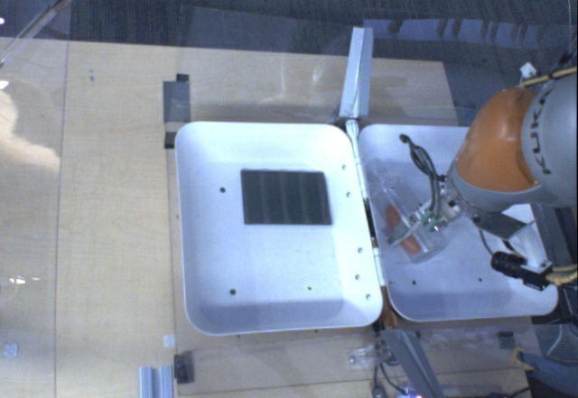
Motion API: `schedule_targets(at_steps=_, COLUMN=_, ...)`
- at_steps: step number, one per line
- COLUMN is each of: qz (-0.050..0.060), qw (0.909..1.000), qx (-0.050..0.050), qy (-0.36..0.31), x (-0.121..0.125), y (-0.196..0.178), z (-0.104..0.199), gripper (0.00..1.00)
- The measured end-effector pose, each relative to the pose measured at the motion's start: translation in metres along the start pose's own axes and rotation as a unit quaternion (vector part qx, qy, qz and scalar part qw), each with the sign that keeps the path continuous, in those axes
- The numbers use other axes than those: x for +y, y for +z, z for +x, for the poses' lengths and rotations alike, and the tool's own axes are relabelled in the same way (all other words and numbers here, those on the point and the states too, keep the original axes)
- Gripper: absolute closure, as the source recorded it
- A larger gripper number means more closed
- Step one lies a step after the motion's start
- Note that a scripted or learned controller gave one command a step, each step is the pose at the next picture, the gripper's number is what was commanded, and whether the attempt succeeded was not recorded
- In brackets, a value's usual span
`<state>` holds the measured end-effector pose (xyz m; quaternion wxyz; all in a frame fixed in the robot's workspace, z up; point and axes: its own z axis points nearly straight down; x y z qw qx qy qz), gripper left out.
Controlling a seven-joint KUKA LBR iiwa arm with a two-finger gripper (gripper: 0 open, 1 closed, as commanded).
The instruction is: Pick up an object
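The pincer (423,226) hangs low in the right bin (470,292), near its left wall; whether it is apart or together cannot be told. Touching it lies a reddish object (397,217). The left bin (203,234) on the wooden surface (99,207) has a dark rectangular panel (285,198).

Arm (519,148) cut off at the frame's right edge, hiding part of the right bin (470,297); a small reddish object (395,216) beneath the gripper (424,223) is blurred, unidentifiable.
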<state>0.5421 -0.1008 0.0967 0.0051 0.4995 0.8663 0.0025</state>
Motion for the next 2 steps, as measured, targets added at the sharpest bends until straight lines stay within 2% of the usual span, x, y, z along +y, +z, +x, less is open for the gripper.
schedule_targets(at_steps=1, qz=-0.003, qw=1.0, qx=-0.002, qy=0.0, x=0.003, y=-0.011, z=-0.001, gripper=1.0)
schedule_targets(at_steps=2, qz=0.001, qw=0.9987, qx=0.001, qy=-0.05, x=-0.004, y=-0.105, z=0.007, gripper=1.0)
